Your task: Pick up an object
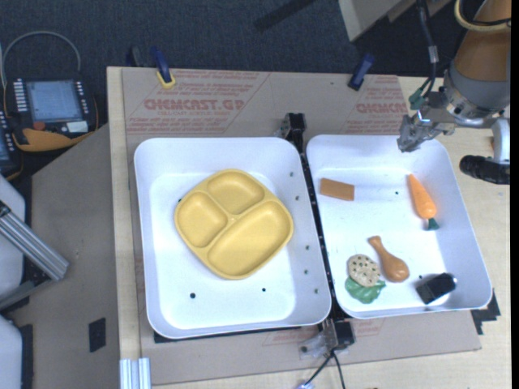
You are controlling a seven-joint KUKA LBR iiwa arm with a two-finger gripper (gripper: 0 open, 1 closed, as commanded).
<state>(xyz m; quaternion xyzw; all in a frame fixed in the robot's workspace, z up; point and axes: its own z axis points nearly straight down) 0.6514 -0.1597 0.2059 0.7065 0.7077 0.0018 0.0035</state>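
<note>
Two shallow white bins sit side by side on a tan board. The left bin (154, 217) holds a yellow plastic plate with three compartments (234, 223). The right bin (462, 241) holds a flat orange-brown rectangular block (336, 190) near its far left, an orange toy carrot with a green tip (422, 198) toward its right wall, a tan toy drumstick (389, 262), a speckled cookie on a green leaf (364, 277), and a small black block (435, 288) in the near right corner. The grey arm's gripper (411, 134) hangs over the right bin's far rim, above the carrot, holding nothing; whether it is open or closed cannot be told.
</note>
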